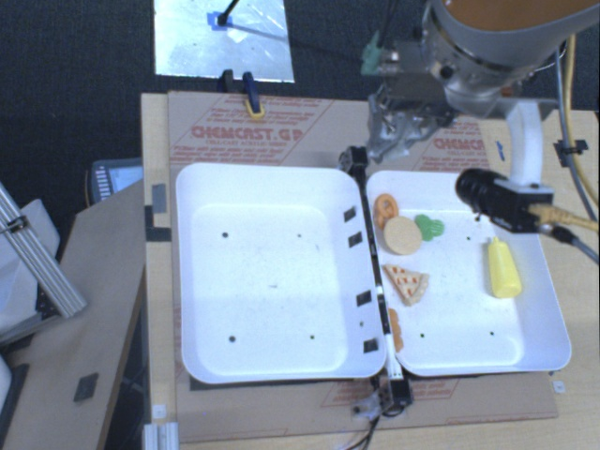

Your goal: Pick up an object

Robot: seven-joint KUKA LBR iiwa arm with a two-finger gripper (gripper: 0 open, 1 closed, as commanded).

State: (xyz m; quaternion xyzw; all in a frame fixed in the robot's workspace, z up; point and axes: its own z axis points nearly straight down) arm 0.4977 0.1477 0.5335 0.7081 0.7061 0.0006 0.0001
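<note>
I am eyeing the yellow bottle (503, 269) lying in the right bin (539, 345) near the table's right edge; it is looking light, smooth, likely slippery, so I am planning a pinch across its middle. The end effector (398, 139) is hovering above the bins' far rim.

Arm (506, 12) is chunky grey metal with a big orange band on top. Below it sits a boxy grey gripper (398, 134) with a small green bit on its left side. Thin dark cables run up behind, yellowish cables at right.
</note>
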